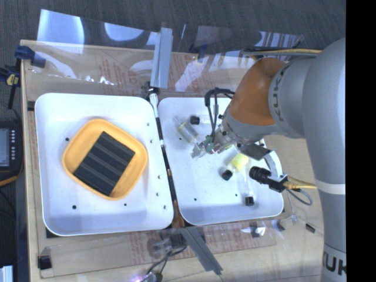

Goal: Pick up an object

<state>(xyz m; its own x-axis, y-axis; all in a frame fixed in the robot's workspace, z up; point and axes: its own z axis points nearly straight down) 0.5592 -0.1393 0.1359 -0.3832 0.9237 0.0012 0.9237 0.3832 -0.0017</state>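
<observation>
On the left of the surface [35, 239] sits the first of two shallow white bins, the left bin [53, 204], and we count just one thing in it: a yellow dish [76, 148] with rounded corners, lying flat near the bin's middle with a dark ribbed pad [104, 162] set into its top. We judge it rests there out of the arm's present reach, away from the work going on next door.

Between the two bins runs a thin dark divider [165, 163], and above it a grey upright bar [160, 57] stands at the back rail, apparently part of the frame and not anything to be picked.

Moving right, the right bin [200, 213] carries the small loose pieces, which is probably why the arm [294, 93] leans over it. We count one clear, pale piece [187, 131] near the bin's upper left, one small dark piece [194, 120] just above it, one yellow-green piece [238, 161] near the centre, one dark piece [226, 173] just beside that, and one small black piece [249, 201] lower down. These are the likely candidates for picking.

The gripper [205, 147] hangs low over the bin, between the clear piece and the yellow-green one. We cannot tell how it is set, nor whether it has hold of anything; nothing is plainly seen in its grasp. A black cable fitting [263, 176] trails from the wrist.
</observation>
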